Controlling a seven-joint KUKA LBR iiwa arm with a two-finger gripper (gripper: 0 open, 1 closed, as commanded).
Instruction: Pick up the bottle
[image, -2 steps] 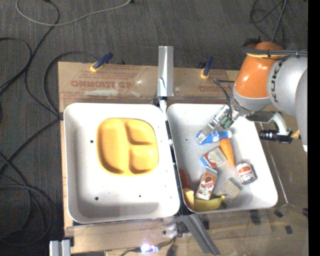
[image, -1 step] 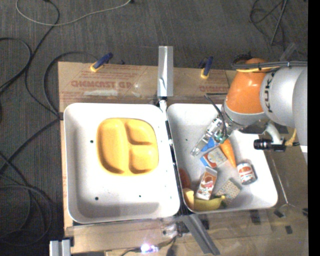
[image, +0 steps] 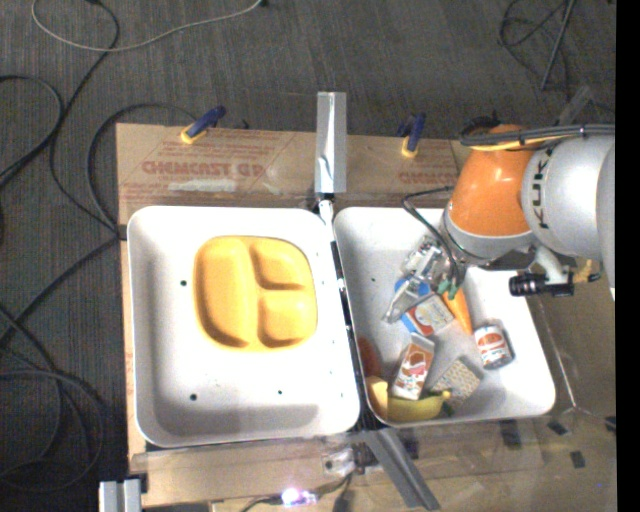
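Note:
The bottle (image: 404, 300), clear plastic with a blue label, lies tilted in the middle of the right bin (image: 520, 395). My gripper (image: 425, 264) hangs just above and to the right of the bottle's upper end, close to it or touching it. The grey arm with its orange band (image: 487, 200) reaches in from the right and hides the bin's far right corner. The bottle's lower right side is overlapped by a small red and white packet (image: 432, 317).
The right bin also holds an orange carrot-like stick (image: 461, 311), a red can (image: 492, 346), a small carton (image: 413, 369), a grey sponge (image: 456, 376) and a banana (image: 413, 406) at the front wall. A yellow divided tray (image: 256, 291) fills the left bin (image: 160, 380).

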